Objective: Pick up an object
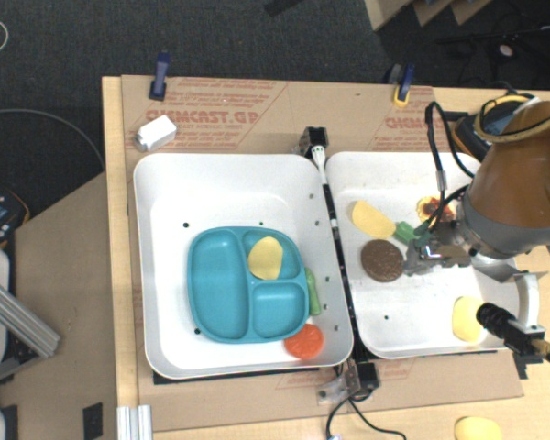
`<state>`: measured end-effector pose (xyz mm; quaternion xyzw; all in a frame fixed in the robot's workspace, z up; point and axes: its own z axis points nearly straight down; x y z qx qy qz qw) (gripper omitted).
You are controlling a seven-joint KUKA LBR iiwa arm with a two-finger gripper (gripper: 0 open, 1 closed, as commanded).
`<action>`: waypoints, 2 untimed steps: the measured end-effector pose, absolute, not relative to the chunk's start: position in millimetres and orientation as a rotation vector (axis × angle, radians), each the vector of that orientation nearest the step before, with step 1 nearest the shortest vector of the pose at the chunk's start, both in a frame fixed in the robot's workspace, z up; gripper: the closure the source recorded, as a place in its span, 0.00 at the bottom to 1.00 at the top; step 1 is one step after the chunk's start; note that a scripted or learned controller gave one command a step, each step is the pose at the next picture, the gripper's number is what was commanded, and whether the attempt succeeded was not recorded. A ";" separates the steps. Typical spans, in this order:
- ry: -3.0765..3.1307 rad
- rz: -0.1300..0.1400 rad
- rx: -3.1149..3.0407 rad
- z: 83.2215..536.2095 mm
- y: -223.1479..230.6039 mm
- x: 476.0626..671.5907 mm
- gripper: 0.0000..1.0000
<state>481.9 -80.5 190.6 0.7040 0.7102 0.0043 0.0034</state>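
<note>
Where board backs bins, red print unreadable; end effector beside brown disc, finger state unclear.

Green piece perhaps half hidden

glossy plastic tray, matt cardboard bench

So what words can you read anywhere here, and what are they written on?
"CAST.G": the clearest part of the big red print on the cardboard sheet behind the left bin, at its left end; the letters around it are too faint to make out.
More red print at the sheet's right end, behind the right bin: too blurred to read.
</note>
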 end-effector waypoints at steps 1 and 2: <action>2.219 0.002 2.219 195.1 -85.2 480.1 1.00; 2.220 -0.010 2.231 118.1 -129.3 476.3 1.00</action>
